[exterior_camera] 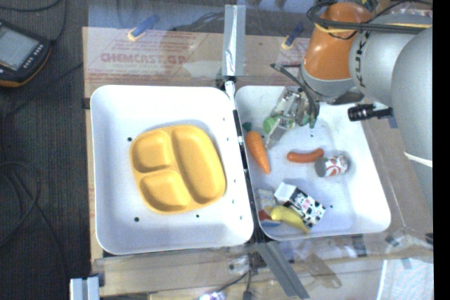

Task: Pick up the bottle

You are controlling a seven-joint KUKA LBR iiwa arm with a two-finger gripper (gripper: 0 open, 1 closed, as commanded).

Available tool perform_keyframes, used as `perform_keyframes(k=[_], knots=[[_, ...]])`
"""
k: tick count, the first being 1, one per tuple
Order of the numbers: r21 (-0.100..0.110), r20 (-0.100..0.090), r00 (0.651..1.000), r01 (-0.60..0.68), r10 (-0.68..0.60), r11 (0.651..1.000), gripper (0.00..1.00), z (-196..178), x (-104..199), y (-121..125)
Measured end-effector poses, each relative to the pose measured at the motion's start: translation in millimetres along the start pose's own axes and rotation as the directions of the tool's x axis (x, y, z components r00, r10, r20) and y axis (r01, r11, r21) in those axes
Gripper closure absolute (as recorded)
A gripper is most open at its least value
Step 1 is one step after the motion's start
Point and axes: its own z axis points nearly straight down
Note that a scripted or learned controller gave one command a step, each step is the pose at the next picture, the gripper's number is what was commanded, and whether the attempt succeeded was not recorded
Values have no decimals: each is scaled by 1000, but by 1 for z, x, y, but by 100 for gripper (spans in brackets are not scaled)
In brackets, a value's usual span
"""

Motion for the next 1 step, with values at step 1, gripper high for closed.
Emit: perform_keyframes(k=[1], knots=[[-7,17,1000,1,-1,1000,100,-10,-3,3]])
